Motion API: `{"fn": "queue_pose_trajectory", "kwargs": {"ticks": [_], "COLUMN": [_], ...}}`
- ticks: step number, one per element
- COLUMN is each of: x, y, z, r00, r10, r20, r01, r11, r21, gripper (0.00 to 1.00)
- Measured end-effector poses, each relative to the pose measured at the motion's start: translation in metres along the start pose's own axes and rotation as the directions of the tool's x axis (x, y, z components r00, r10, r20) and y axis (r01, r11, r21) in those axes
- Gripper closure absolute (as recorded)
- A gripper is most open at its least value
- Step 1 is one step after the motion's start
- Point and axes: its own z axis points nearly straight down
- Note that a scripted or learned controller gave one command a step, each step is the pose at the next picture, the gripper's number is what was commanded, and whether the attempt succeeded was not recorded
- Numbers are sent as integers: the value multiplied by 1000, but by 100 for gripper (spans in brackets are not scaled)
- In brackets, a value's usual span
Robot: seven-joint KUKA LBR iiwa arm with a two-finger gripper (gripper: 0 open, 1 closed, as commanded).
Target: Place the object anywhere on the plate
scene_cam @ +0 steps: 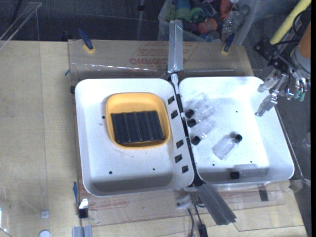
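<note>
Camera view: the left bin (89,132) holds a yellow plate (112,105) with a dark ridged insert. Four clear bottles with black caps lie in the right bin (256,147), three near the divider, one bottle (226,145) apart toward the middle. The gripper (269,100) hovers at that bin's right rim, well apart from the bottle, fingers spread, gripping nothing.

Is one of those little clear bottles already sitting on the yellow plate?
No, the yellow plate carries a dark ridged pad; the bottles lie in the right bin.
</note>
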Motion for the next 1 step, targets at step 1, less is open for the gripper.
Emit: {"fn": "queue_pose_trajectory", "kwargs": {"ticks": [1], "x": [2], "y": [-3], "z": [-17], "r00": [955], "r10": [-296], "r20": [1], "r01": [296], "r11": [955], "r21": [-1], "gripper": [0]}}
